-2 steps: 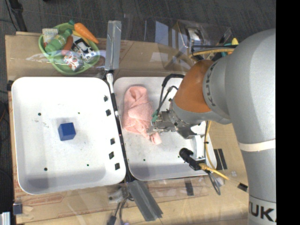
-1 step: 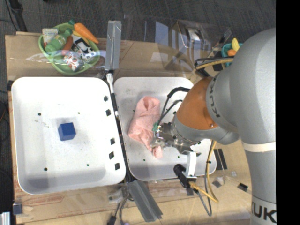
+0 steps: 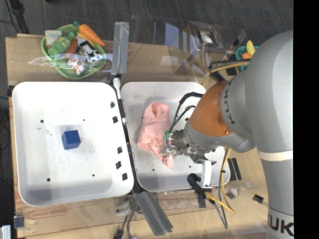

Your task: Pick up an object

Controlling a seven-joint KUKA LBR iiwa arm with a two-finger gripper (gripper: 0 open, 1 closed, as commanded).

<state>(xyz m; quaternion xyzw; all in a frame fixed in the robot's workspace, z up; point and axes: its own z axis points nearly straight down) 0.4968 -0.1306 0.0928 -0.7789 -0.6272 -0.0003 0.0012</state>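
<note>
A crumpled pink cloth [image 3: 155,127] lies in the right bin [image 3: 144,178], left of its middle. My gripper [image 3: 171,144] is low in that bin at the cloth's lower right edge, touching the fabric. Pink folds crowd around the tip and hide how it stands. A blue cube [image 3: 71,139] rests alone in the left bin [image 3: 30,183], far from the gripper.
A green bowl [image 3: 70,71] of toy food and small items sits behind the left bin. The grey arm with its orange band [image 3: 212,116] covers the right side of the right bin. Clear plastic pieces and cables lie at the back right.
</note>
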